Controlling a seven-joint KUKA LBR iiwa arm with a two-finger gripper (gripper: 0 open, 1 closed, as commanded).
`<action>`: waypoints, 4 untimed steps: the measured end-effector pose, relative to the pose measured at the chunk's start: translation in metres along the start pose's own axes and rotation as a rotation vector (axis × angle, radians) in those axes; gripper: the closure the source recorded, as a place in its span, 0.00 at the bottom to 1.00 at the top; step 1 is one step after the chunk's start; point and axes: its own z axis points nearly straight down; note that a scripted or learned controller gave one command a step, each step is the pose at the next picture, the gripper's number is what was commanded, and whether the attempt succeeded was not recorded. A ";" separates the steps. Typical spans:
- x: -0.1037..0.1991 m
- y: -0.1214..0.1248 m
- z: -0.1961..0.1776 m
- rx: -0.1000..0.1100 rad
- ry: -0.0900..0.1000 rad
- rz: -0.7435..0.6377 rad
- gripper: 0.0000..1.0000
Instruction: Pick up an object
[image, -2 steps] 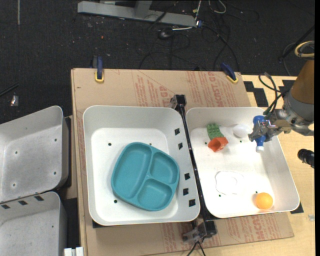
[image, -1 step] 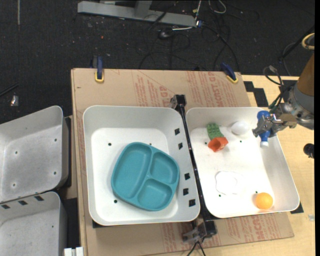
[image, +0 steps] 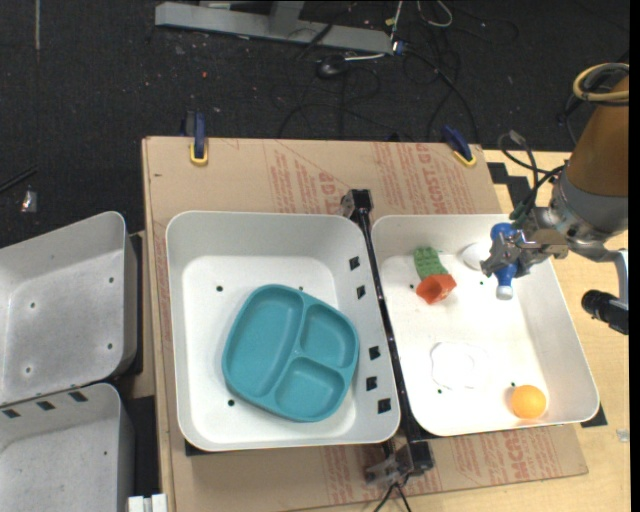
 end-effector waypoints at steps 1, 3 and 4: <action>0.053 -0.011 -0.007 0.001 0.001 -0.001 1.00; 0.154 -0.018 -0.006 0.000 0.001 -0.002 1.00; 0.211 -0.015 -0.014 0.000 0.000 -0.002 1.00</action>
